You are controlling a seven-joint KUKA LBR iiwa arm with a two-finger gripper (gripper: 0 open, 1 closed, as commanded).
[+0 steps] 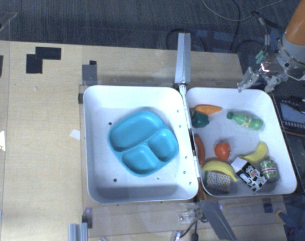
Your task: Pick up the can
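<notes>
The can (269, 169) is small, with a green and red label. It stands in the front right corner of the right bin (280, 129), beside a black-and-white carton (250, 176). My gripper (257, 82) hangs over the bin's back rim, far behind the can. Its fingers are open and nothing is between them.
The right bin also holds a carrot (208, 109), a dark green piece (199, 119), a green bottle (245, 120), a red tomato (222, 150), a sausage (199, 148), two bananas (220, 167) (257, 153) and a mesh-sided cup (217, 183). A blue divided plate (143, 142) lies in the left bin (94, 134).
</notes>
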